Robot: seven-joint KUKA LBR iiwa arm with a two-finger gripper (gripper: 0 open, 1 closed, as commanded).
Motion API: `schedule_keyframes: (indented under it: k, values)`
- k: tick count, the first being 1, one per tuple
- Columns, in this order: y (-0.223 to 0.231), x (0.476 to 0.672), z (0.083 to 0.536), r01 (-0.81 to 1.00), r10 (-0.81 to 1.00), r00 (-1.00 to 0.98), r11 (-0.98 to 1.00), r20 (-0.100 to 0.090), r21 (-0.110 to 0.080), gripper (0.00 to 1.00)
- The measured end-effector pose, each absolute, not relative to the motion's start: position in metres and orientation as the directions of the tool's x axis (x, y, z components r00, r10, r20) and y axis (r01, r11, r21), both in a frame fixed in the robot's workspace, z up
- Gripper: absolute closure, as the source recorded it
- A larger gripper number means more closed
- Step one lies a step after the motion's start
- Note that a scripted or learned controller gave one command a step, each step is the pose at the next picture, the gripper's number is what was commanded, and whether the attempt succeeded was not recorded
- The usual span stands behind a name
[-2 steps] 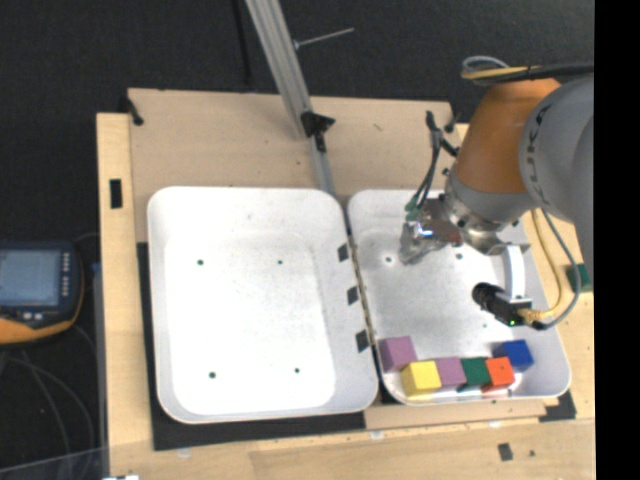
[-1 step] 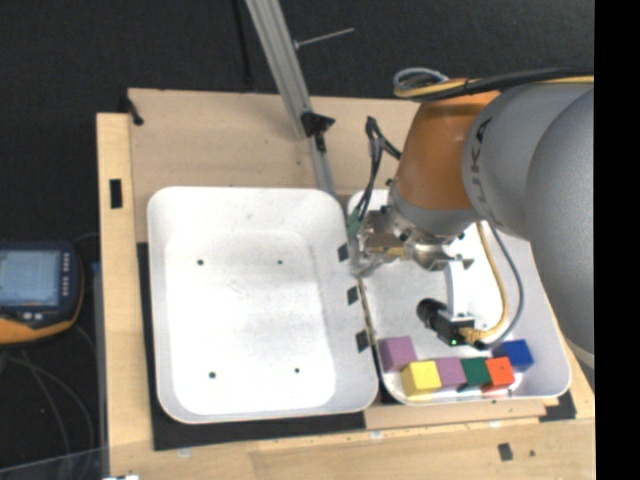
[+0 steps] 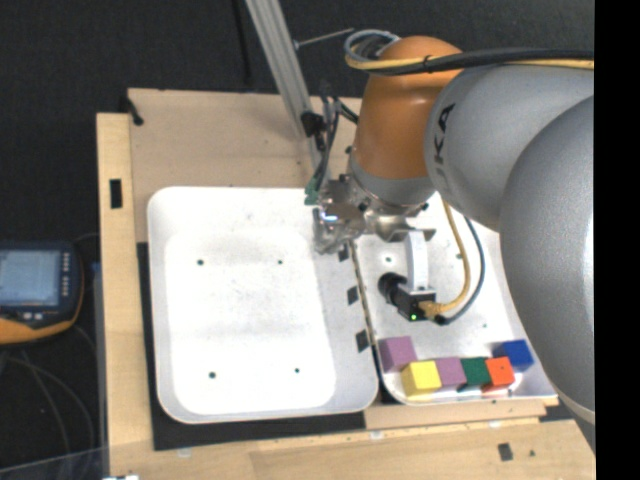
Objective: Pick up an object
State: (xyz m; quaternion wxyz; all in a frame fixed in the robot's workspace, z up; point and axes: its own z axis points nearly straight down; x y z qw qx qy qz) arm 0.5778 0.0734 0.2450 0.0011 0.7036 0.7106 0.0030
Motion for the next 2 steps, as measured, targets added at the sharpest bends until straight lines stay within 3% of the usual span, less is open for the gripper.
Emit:
schedule_keyframes:
  k: [1,2]
  values:
    - [0.090,0.569,0.224,1.000,1.000,-0.005,0.005,0.000,-0.002,1.00]
    - [0.076,0.554,0.195,1.000,1.000,0.001,-0.001,-0.001,-0.003,1.00]
